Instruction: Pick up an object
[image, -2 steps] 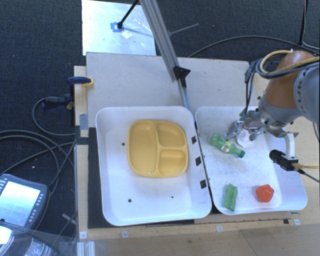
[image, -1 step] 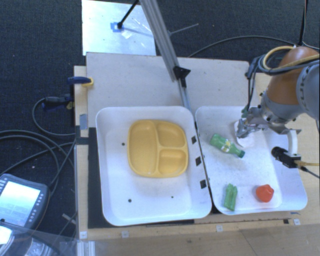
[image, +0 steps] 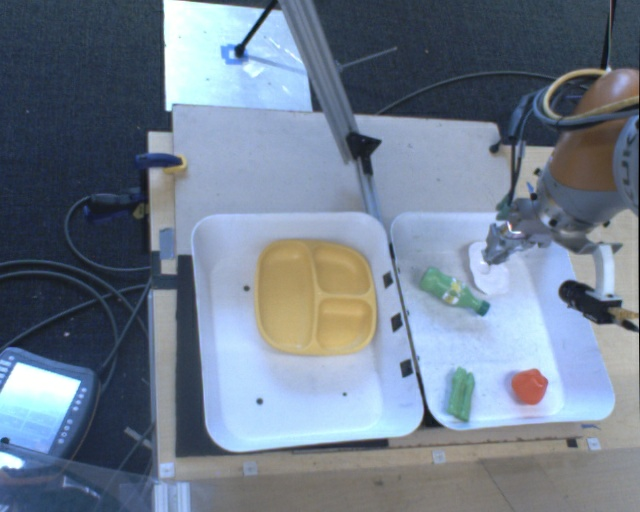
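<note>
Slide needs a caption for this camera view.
Gripper over a white object in the right bin, near a green bottle.

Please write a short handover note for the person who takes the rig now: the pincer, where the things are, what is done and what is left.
Pincer: low over the right bin, at its far side, just above a flat white piece. Nothing visible between its fingers.
Right bin: green bottle lying near the middle, green item at the near edge, red item near the right corner.
Left bin: yellow tray.
Done: no pick yet; all things lie in the bins.
Left: grasp one thing and lift it.
</note>
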